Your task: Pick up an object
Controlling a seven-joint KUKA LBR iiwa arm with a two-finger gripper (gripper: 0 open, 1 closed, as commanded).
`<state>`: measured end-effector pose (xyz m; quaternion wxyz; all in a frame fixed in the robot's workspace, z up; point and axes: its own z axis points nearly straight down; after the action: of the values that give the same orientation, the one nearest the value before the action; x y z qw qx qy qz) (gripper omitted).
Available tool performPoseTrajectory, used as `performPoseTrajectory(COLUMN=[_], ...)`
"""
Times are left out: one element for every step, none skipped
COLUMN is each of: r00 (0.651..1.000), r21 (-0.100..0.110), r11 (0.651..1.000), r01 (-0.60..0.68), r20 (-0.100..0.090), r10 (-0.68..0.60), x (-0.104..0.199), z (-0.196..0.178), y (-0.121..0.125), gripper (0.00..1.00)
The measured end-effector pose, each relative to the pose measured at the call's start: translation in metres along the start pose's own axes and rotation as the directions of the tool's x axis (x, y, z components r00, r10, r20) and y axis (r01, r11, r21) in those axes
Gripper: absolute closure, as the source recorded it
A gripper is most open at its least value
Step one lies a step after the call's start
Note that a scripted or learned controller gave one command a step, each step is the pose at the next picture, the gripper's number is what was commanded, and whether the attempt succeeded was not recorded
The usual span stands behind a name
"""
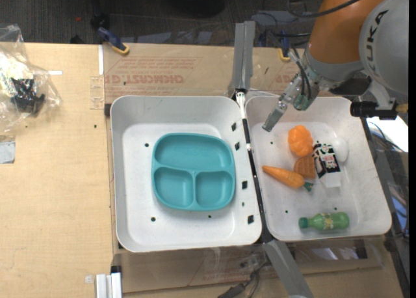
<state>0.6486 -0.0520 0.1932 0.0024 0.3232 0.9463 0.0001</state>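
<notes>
Grey gripper (276, 116) above right bin (374, 179) — orange carrot (284, 176) apart.

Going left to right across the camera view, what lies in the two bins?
Teal three-compartment plastic tray in the left white bin → orange toy carrot → green plastic bottle lying on its side in the right white bin.

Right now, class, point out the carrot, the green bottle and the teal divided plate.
carrot (284, 176): camera view, middle of its orange body, right bin.
green bottle (325, 222): camera view, middle of the bottle lying on its side.
teal divided plate (193, 149): camera view, floor of its large upper compartment, left bin.
</notes>
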Motion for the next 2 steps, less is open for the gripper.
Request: performPoseTrajectory(r00=[0.968, 0.919], r21=[0.003, 0.003], r11=[0.968, 0.919], r01=[-0.25, -0.394], r20=[-0.002, -0.002], r10=[0.25, 0.394], x=[-0.021, -0.04], z=[0.067, 0.101], y=[-0.054, -0.08], gripper=[0.0, 0.0])
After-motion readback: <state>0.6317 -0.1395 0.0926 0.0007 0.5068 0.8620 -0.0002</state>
